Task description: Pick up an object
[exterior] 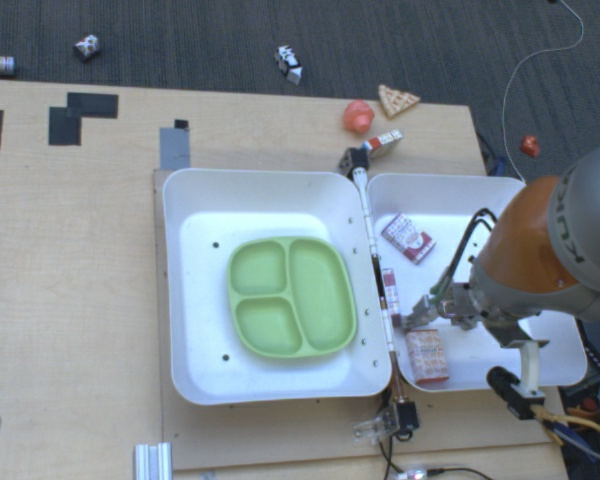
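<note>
The gripper (420,315) sits low over the packet (427,354) in the right bin (500,190). I cannot tell its grip; nothing looks lifted.

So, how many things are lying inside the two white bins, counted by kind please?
Green divided plate: 1, in the left bin
Red and white packets: 2, in the right bin, one near the back, one near the front
Total: 3
</note>
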Controlling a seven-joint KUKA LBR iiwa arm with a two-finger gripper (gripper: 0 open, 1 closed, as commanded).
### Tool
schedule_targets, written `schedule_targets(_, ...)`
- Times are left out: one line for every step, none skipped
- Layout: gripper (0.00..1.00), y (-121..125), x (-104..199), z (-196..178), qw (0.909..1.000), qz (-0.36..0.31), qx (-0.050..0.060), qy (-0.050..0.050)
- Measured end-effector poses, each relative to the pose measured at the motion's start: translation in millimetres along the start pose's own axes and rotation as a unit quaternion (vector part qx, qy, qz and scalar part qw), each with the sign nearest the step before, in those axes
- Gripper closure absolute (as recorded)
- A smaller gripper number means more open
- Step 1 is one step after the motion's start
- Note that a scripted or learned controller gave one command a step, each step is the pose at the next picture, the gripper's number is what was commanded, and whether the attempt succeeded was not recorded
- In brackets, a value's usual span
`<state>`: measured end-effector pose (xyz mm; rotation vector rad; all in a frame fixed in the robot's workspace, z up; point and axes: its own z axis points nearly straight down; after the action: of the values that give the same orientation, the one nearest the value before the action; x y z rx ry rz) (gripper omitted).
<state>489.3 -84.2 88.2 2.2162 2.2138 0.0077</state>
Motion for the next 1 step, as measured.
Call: schedule_targets(1.00,2.2,1.0,-10.7,1.0000,-0.002,-0.003,0.000)
